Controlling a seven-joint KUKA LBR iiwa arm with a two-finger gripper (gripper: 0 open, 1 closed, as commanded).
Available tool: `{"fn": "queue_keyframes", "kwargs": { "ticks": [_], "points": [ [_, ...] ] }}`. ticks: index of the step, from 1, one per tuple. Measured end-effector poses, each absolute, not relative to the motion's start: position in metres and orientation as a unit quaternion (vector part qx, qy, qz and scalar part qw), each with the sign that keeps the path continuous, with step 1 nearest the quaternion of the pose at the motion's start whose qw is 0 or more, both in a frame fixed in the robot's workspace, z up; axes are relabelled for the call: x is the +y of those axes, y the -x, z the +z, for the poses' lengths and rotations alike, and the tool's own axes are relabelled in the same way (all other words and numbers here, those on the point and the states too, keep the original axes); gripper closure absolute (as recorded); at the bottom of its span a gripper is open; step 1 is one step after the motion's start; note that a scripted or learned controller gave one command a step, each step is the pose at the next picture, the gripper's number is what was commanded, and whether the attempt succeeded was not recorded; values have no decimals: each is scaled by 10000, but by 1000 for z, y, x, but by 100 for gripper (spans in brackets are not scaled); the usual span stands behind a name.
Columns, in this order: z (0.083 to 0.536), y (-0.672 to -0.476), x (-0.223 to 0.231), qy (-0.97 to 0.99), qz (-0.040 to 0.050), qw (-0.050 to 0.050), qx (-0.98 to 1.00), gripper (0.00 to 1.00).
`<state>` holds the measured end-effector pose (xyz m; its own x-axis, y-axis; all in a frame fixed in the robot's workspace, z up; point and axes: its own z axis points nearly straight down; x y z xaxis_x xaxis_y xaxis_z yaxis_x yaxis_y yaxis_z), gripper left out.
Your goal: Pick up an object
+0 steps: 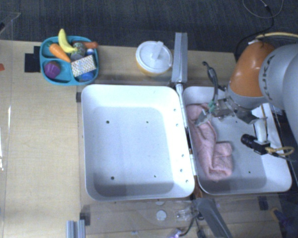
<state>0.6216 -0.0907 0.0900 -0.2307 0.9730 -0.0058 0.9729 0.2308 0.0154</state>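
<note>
The pink cloth (211, 150) lay crumpled along the left side of the right bin (275, 180), running from near the bin's top edge down to a thicker, folded lump towards the front. The gripper (212, 110) sat over the cloth's upper end, at or just above its top fold, and I could not tell whether the fingers were apart, together or nipping fabric, so I did not count the cloth as held.

To do this step well, I judged I should come straight down onto a raised ridge of the cloth rather than a flat patch, so that the fingers would gather a fold between them. The upper end lay close to the wall shared with the left bin (134, 143), so I would have kept the fingers clear of that rim and closed across the ridge, not along it. A limp cloth would likely trail on lifting, so a slow, high lift seemed wise.

Much was hard to read. The arm (273, 78) bulked over the bin's right upper corner and hid what lay beneath it. The wrist cables and brackets cluttered the gripper, and whether it touched the cloth was not clear. On the bench (39, 157) beyond stood a blue tray (44, 76) of toy food and a lidded cup (154, 57), well apart from the work.
</note>
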Motion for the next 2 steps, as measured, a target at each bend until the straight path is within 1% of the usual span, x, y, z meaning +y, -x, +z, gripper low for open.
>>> {"fn": "queue_keyframes", "kwargs": {
  "ticks": [1,2],
  "points": [
    [90,-569,-105,-6190,48,70,7853,0],
    [90,-535,-105,-6136,61,88,7896,0]
  ]
}}
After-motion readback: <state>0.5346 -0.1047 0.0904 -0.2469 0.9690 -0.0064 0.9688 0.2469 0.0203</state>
